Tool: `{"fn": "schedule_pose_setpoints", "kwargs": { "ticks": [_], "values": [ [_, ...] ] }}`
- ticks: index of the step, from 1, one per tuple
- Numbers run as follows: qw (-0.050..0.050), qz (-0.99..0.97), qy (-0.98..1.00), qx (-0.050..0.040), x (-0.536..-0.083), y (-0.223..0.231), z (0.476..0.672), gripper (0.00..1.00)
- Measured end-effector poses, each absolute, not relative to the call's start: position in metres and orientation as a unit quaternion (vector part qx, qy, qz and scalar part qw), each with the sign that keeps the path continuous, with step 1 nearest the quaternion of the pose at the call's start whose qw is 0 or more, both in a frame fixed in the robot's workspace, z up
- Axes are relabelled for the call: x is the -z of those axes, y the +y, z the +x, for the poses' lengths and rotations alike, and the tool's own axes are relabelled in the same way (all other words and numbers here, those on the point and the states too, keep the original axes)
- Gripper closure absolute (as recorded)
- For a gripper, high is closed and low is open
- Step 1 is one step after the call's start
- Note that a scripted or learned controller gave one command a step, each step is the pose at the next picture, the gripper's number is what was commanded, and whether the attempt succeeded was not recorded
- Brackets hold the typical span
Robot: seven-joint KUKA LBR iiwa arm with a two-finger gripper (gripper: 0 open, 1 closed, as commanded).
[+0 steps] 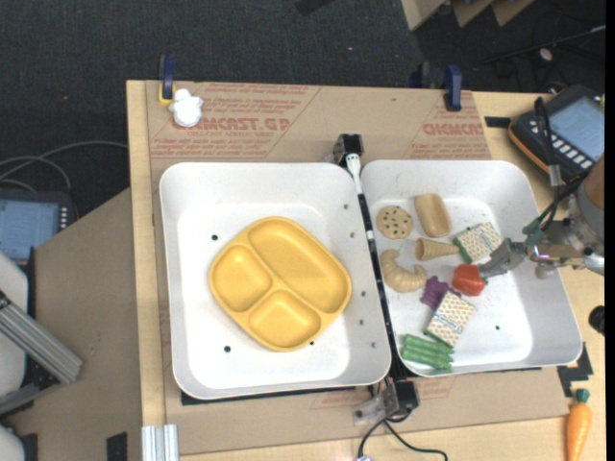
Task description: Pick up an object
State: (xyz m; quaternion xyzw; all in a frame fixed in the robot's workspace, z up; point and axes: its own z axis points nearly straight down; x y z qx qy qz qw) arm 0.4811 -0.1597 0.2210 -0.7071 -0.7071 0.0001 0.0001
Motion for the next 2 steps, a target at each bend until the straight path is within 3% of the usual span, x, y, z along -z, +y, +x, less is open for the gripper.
{"fn": "schedule_pose_setpoints", "kwargs": {
  "ticks": [1,2],
  "values": [
    [-0.007,-0.707,-0.708,0.0007,-0.083,-0.159,0.562,0.00],
    [0.000,-0.708,-0.706,0.0003,-0.086,-0.159,0.505,0.00]
  ]
}}
